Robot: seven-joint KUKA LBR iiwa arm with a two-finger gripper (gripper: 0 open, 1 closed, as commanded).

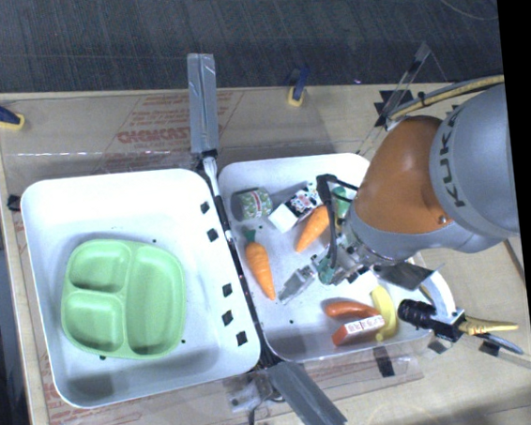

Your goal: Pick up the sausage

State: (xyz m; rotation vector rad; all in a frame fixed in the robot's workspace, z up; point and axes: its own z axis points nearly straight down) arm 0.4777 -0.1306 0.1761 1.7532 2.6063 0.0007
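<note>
Sausage [348,308]: reddish-orange, lying flat on the floor of the right bin [287,332], lower centre-right of the frame. Just below it a second reddish piece carrying a white label [357,328]; a yellow piece [382,310] stands just to their right.

Gripper [303,281]: low over the same bin, up and to the left of the sausage, near it and apart from it. A metallic tip shows beside the lower carrot [260,267]; whether the fingers are wide or narrow I cannot tell. Nothing seen between them.

Arm [433,189]: covers the right part of the bin.

Other contents: second carrot [311,229], small can [252,202], black-and-white object [293,208]. Left bin [46,277] holds a green divided tray [123,297].

Progress, as judged: pick not achieved. Sausage not grasped, not raised. Remaining: centre over the sausage, close, lift.
</note>
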